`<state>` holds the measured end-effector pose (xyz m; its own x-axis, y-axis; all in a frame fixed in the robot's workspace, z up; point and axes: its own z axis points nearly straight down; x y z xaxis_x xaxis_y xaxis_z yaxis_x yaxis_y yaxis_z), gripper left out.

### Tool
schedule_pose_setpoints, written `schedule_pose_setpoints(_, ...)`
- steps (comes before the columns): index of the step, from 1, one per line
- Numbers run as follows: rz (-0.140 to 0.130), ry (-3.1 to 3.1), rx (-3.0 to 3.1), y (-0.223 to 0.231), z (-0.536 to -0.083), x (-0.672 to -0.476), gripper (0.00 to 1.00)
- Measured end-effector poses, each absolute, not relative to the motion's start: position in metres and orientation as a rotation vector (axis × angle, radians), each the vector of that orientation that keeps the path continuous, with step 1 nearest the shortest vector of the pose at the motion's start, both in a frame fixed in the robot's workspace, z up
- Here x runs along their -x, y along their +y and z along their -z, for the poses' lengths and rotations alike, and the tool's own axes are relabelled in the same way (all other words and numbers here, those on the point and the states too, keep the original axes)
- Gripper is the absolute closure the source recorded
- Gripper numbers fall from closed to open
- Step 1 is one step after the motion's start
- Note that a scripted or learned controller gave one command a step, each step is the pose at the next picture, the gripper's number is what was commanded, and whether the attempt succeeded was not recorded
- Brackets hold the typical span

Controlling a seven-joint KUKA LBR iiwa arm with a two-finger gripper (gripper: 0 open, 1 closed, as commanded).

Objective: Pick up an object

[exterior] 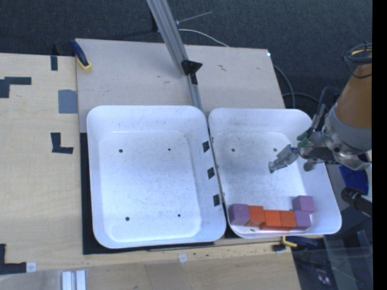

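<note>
A: What takes up the most room?

B: The pale wooden bench (36, 180), running under everything, with dark carpet beyond its far edge. On it sit two shallow white plastic bins side by side. The left bin (97, 162) lies well to the gripper's left; the right bin (242, 122) is the one the gripper hangs over.

A: And the arm?

B: The grey arm with its orange band (357, 110) comes in from the right edge. Its two-finger gripper (279, 162) points left and slightly toward the camera, over the right-hand half of the right bin. The fingers look close together with nothing between them, though at this size I cannot tell for sure how far apart they stand.

A: Where is the thing to pick?

B: A row of small blocks (272, 216), purple and orange, lies nearer the camera than the gripper, against the near wall of the right bin. Its long axis runs left to right along that wall: a purple block (239, 212) at the left end, orange blocks (275, 218) in the middle, and a purple block (303, 205) at the right end, set a step farther back, so the row bends like an L. The gripper is well apart from it.

A: Anything else?

B: A slanted silver metal rail (169, 29) rises beyond the bins, far left of the gripper.
</note>
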<state>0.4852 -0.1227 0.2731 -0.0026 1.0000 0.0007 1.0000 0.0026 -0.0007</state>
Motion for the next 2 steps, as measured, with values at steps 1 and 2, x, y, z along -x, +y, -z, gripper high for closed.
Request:
schedule_pose_setpoints(1, 0.003, -2.229, 2.214, -0.085, -0.302, -0.483, 0.0)
schedule_pose_setpoints(2, 0.007, -2.229, 2.225, -0.114, -0.474, -0.513, 0.0)
